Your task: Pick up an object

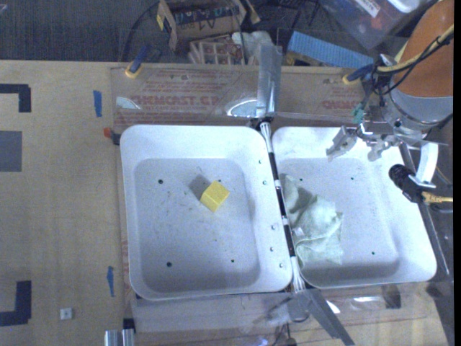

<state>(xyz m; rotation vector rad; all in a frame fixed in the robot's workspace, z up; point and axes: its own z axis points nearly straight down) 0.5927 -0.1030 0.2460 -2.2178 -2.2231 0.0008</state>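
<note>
1. left bin (144, 157): a shallow white bin. it contains one small yellow block (215, 196), lying slightly toward 1 o'clock of the bin's centre, with its shadow at its 10 o'clock side. the block touches no wall.
2. right bin (403, 265): a second shallow white bin, touching the left bin along the central divider. it contains one crumpled pale cloth (313, 222), lying against the bin's 9 o'clock wall and spreading toward 6 o'clock.
3. gripper (356, 144): positioned over the right bin's 12 o'clock rim, well apart from both objects. two fingers are visible, spread apart, with nothing between them. the tool is empty.
4. task objects: either the block or the cloth qualifies. the cloth is the nearer one, toward 7 o'clock of the gripper; the block is farther, toward 8 o'clock, across the divider.
5. risk, cloth: the cloth is soft and lies flat. the fingers could close on a thin fold and slip off, or catch a corner only, which may fall during the lift. its position against the wall leaves little finger room on that side.
6. risk, block: the block is small and sits turned at an angle to the bin walls. a misaligned descent could push it aside instead of straddling it.
7. risk, travel: a low crossing to the left bin could strike the raised rims at the divider.
8. count: two bins, one block, one cloth, one arm, one gripper.
</note>
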